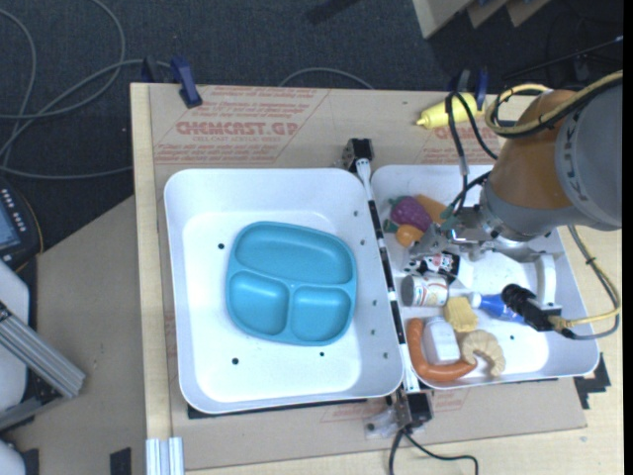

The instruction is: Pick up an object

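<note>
Left bin (198, 295): blue divided tray (290, 281), stiff, smooth, likely slippery; rim the best hold
Right bin (564, 359): orange curved sausage toy (435, 366), croissant (487, 350), purple piece (406, 211), small bottle (427, 291), all probably light
Gripper (442, 253): low over the clutter; fingers' spread impossible to tell, nothing visibly held

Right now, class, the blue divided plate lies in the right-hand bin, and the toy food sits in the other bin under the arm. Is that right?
Not quite. The camera view shows the blue divided plate in the left-hand bin, not the right. The rest stands: the toy food, such as the purple piece and the croissant, sits in the other bin under the arm.
</note>
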You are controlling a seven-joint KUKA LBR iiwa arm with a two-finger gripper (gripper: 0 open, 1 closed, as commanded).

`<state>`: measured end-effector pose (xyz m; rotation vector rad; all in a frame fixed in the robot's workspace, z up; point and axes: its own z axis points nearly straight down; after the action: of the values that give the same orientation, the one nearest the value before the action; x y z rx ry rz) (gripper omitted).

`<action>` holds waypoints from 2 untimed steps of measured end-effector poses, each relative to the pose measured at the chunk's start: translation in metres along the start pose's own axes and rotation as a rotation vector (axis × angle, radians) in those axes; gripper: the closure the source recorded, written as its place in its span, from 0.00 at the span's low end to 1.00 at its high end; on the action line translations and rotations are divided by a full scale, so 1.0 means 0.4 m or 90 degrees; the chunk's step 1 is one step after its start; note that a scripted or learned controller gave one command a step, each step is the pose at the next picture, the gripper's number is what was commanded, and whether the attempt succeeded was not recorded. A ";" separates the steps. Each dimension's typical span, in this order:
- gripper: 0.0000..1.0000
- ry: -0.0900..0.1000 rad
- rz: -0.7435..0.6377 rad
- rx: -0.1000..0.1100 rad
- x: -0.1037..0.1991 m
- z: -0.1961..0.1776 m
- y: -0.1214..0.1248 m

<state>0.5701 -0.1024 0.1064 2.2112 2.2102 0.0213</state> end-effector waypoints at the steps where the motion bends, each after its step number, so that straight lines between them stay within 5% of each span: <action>1: 0.00 0.001 -0.002 0.005 0.011 0.022 0.072; 2: 0.00 0.001 0.002 0.020 0.013 0.025 0.237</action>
<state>0.6651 -0.0971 0.0981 2.2301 2.2235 -0.0122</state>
